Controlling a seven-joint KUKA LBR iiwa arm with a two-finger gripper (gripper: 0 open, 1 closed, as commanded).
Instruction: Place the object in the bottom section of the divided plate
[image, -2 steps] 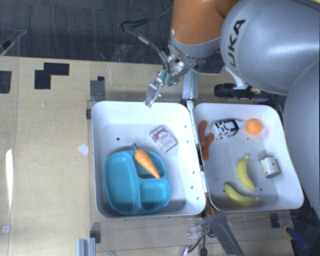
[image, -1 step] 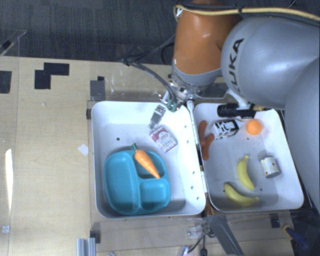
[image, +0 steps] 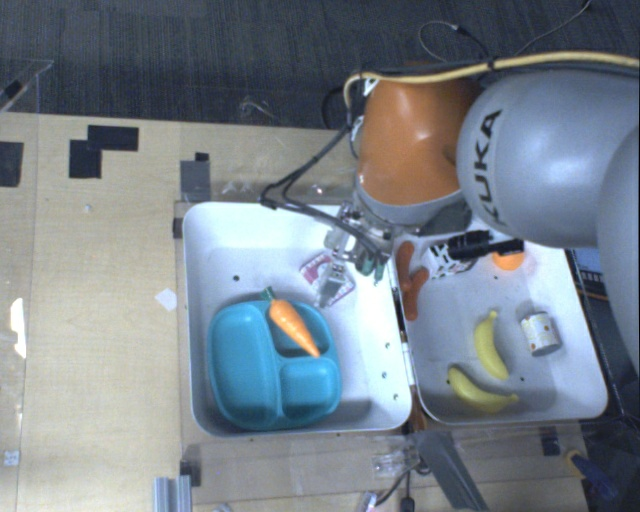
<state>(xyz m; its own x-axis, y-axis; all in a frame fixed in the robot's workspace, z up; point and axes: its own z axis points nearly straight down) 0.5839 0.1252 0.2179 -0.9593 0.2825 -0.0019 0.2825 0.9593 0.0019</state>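
A blue divided plate (image: 240, 375) lies in the left bin (image: 215, 250). An orange carrot (image: 293, 326) with a green stem end lies across the plate's upper right section, its tip reaching toward the divider. My gripper (image: 338, 268) hangs over the left bin, above and to the right of the plate, close to a small pink and white item (image: 322, 270). The carrot is apart from the gripper. The big grey and orange arm covers the space above the gripper.
The right bin (image: 570, 390) holds two yellow bananas (image: 487, 345), a small silver cylinder (image: 540, 333), an orange piece (image: 509, 261) and a reddish brown item (image: 411, 283) by the shared wall. Black marks sit on the bench at far left.
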